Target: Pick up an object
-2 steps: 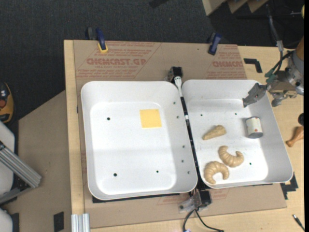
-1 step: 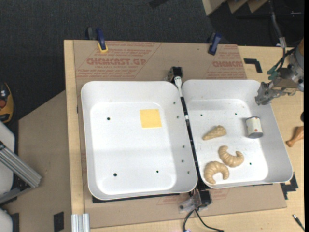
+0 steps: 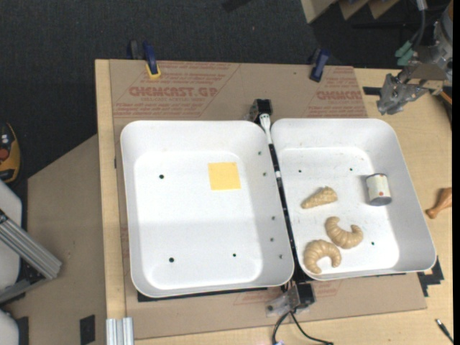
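The left bin (image 3: pixel 136 192) holds a flat yellow square (image 3: pixel 223 176) near its middle. In the right bin (image 3: pixel 402 164) lie three tan croissants: a small one (image 3: pixel 319 198), one (image 3: pixel 344 233) below it, and one (image 3: pixel 321 255) near the front rim. A short grey cylinder (image 3: pixel 377 189) with a red dot lies on its side by the right wall. My gripper (image 3: pixel 394 98) hangs past the right bin's far right corner, outside the bin and well away from every object. Nothing shows in its grasp.
Two blue clamps (image 3: pixel 151 57) (image 3: pixel 318 65) hold the board's far edge. A black hinge piece (image 3: pixel 260 111) sits between the bins at the back. A brown object (image 3: pixel 438 205) lies on the bench right of the right bin. An aluminium rail (image 3: pixel 29 246) crosses the lower left.
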Robot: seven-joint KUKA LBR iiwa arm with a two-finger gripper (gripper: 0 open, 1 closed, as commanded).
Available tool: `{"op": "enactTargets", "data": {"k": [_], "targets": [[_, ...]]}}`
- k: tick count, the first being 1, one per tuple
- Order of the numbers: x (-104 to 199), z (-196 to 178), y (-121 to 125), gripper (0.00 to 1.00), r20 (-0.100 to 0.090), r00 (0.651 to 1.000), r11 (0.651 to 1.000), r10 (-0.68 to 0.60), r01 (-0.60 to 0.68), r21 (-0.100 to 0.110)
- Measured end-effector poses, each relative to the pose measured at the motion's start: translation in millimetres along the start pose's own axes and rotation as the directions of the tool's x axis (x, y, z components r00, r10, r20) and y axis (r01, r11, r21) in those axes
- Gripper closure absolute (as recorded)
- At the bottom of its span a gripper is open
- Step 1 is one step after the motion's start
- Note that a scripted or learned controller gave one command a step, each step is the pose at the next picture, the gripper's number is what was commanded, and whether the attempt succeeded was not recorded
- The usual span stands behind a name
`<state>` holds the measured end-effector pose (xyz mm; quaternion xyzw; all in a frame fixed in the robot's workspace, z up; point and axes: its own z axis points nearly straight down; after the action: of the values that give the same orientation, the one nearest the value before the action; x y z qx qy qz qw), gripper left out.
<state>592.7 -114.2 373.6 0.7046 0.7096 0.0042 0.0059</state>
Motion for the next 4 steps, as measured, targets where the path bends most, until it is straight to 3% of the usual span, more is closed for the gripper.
{"op": "enactTargets", "data": {"k": [1, 2, 3, 4], "targets": [[24.5, 81.3, 36.2, 1.00, -0.004, 1.000, 1.000, 0.003, -0.003, 0.021], [98.0, 25.6, 71.4, 1.00, -0.002, 1.000, 1.000, 0.000, 0.000, 0.006], [123.0, 91.4, 72.6, 1.00, -0.003, 1.000, 1.000, 0.004, -0.004, 0.022], [188.0, -82.9, 76.8, 1.00, -0.006, 1.000, 1.000, -0.002, 0.001, -0.008]]}}
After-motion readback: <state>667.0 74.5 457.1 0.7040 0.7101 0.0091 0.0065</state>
